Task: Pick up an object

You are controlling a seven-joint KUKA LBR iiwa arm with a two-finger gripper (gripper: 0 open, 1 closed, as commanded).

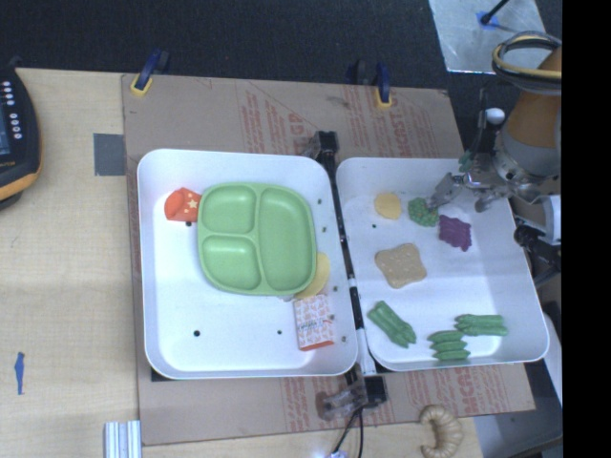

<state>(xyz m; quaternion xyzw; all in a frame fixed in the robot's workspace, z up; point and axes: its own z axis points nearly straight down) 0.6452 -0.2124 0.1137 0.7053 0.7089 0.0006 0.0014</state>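
Here the left bin (158,284) held a green divided plate (258,239) with an orange-red piece (181,204) at its far-left edge and a small printed packet (313,322) near its right corner. In the right bin (511,284) lay a yellow round piece (388,205), a tan toast slice (400,265), a green broccoli piece (422,212), a purple piece (455,231) and green pods (391,322) along the near side. The tool (468,187) hung over that bin's far edge just right of the broccoli, its fingers spread and pinching nothing.

The green plate (257,239) crowds the left bin (162,351); the right bin's (520,284) middle right lies open.
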